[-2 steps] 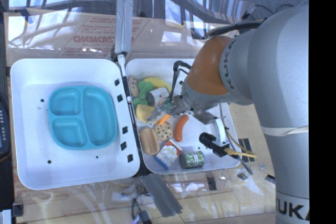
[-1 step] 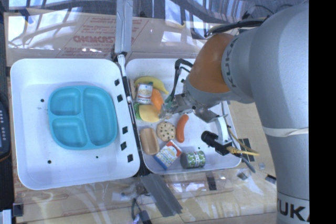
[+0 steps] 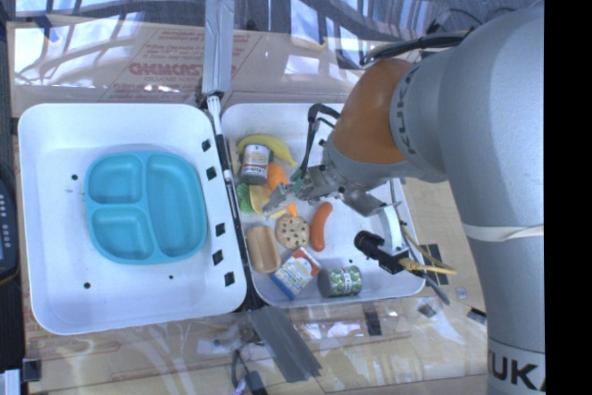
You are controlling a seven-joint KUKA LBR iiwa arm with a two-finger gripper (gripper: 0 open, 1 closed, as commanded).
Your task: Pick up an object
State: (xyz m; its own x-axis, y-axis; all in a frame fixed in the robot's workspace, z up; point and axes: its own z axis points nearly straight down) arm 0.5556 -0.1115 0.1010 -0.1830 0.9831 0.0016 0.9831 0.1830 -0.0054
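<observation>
Seen from above at a slant: big grey robot arm with an orange band point(image 3: 375, 120), reaching in from the right over the right-hand shallow white plastic bin point(image 3: 398, 287) on a tabletop point(image 3: 111, 69) covered with clear plastic sheeting. Alongside on the left, touching at the rims, a second shallow white bin point(image 3: 46, 199) holding a turquoise three-compartment plastic plate point(image 3: 145, 205). In the right bin, a crowd of toy foods packed close: yellow banana point(image 3: 265, 146) at the far side, small brown-labelled can point(image 3: 254, 164) just below it, orange carrot-like piece point(image 3: 277, 176), green piece point(image 3: 245, 197), tan bread-roll shape point(image 3: 262, 248), red-orange sausage point(image 3: 320, 226), round chocolate-chip cookie point(image 3: 291, 230), small printed carton point(image 3: 294, 274), dark green can point(image 3: 340, 281) at the near edge. Black two-finger hand point(image 3: 294, 191) low among the pieces near the carrot and the cookie; state of the hand impossible to tell from here, nothing clearly between the tips.

Judged from this: descent onto a target in the middle of the pile, no lift yet. Best done by centring over one piece, most likely the carrot-like piece or the cookie, closing squarely across its narrow side, then rising straight up. Main risk: neighbours lying against each other, likely to be nudged aside or pinched along with the target.
</observation>
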